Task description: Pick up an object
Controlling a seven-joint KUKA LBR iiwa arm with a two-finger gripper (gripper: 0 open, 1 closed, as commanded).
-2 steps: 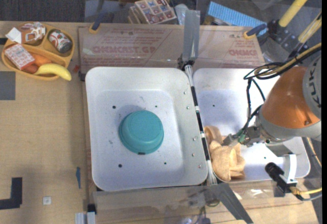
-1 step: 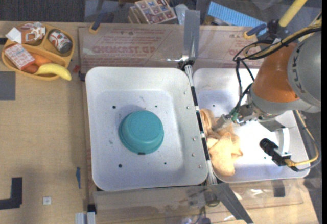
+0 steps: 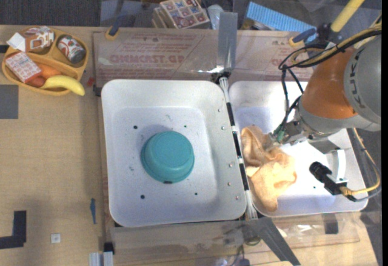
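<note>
Tan cloth (image 3: 271,169) lies crumpled in the right bin (image 3: 267,101), under the end effector (image 3: 280,137); its grip state I cannot tell. Loose folds could slip free.

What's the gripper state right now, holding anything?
Gripper: down at the tan cloth in the right bin; grip state cannot be told, no hold confirmed.
</note>
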